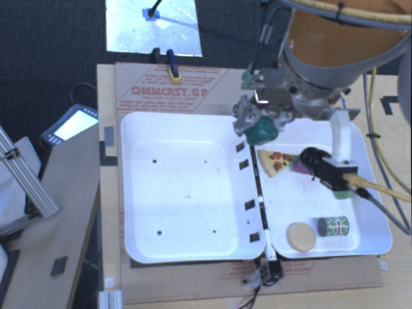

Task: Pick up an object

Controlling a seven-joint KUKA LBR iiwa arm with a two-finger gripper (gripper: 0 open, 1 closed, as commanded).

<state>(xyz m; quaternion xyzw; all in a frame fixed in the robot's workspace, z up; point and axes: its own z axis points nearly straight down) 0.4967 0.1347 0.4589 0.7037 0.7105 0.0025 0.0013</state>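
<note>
Hanging above the far edge of the right bin (380,237), the gripper (257,124) is pinching a teal object (263,132) between its fingers, lifted over the divider. Below, a pizza slice toy (275,161), a tan disc (300,236) and a small can (333,226) are lying in that bin.

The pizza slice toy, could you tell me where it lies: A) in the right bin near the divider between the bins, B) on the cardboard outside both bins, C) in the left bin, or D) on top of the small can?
A: the pizza slice lies flat on the floor of the right bin, close to the divider, just below the gripper.
</note>
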